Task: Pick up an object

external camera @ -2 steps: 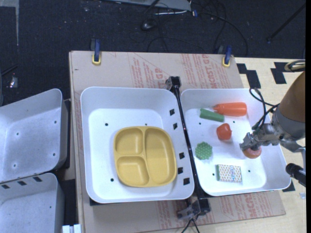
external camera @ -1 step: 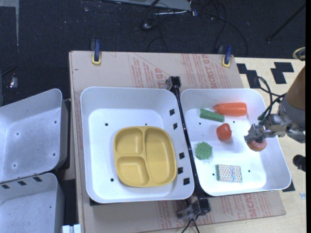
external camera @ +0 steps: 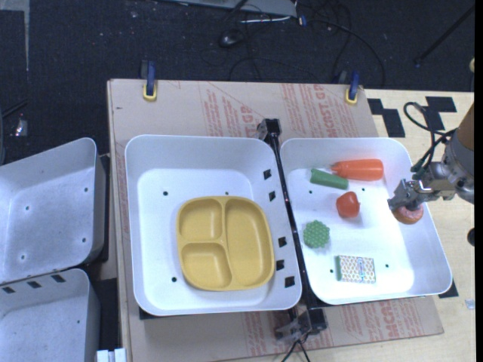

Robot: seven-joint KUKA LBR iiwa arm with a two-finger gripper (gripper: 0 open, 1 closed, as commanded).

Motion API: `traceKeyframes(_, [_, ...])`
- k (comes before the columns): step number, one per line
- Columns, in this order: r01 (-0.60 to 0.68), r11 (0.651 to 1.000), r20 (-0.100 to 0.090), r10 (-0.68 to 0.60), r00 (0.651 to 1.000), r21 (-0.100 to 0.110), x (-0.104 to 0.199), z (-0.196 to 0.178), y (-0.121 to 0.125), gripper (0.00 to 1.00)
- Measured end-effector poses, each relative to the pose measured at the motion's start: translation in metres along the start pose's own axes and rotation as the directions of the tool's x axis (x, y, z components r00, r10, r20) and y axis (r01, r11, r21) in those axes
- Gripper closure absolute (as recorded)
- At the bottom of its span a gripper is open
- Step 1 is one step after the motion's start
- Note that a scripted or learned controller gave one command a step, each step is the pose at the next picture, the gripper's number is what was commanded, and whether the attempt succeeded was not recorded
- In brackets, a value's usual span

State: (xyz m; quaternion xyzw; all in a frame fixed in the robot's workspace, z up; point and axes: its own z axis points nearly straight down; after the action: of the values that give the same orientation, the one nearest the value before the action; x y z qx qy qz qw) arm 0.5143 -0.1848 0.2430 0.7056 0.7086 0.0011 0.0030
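Observation:
The right bin (external camera: 423, 274) holds an orange carrot (external camera: 361, 169), a green block (external camera: 328, 178) touching its left end, a red round fruit (external camera: 348, 204), a green bumpy ball (external camera: 317, 234) and a small patterned packet (external camera: 356, 268). My gripper (external camera: 406, 202) hangs over the bin's right wall, reaching in from the right. A small orange-red object (external camera: 410, 216) sits directly under its tip, partly covered by it. Whether that object is gripped is hidden from this angle.
The left bin (external camera: 151, 202) holds a yellow divided plate (external camera: 225, 242). A black divider strip (external camera: 285, 202) runs between the bins. Spare white bins (external camera: 45, 202) lie off the bench to the left. Cables trail on the floor behind.

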Motion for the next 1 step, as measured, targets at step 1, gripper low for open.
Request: traceKeyframes(1, [0.003,1.000,-0.004,-0.003,1.000,0.006,0.0436,0.0051,0.0117,1.00])
